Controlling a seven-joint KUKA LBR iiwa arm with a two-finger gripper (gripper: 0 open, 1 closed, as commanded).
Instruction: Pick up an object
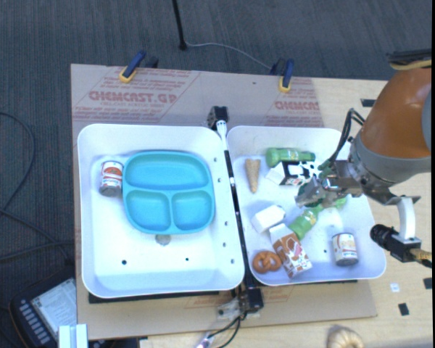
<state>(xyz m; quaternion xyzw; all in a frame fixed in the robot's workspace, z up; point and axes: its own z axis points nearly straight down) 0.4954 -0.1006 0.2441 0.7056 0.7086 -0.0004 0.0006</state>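
Observation:
My gripper [313,193] hangs low over the middle of the right bin [362,267], reaching in from the right under the grey and orange arm. Directly below and left of it lies a small green bottle [303,223]. A black-and-white carton [297,171] sits just up and left of the gripper, beside a larger green bottle [290,155]. A white block [268,216], a red-and-white packet [293,256], a pretzel [265,261], a small can [344,248] and a tan cone [253,174] also lie in this bin.
The left bin [94,252] holds a blue divided tray [168,191] and a red-labelled can [111,177] at its left. A black bar [225,158] runs between the bins. Two clamps [285,76] pin the cardboard at the back.

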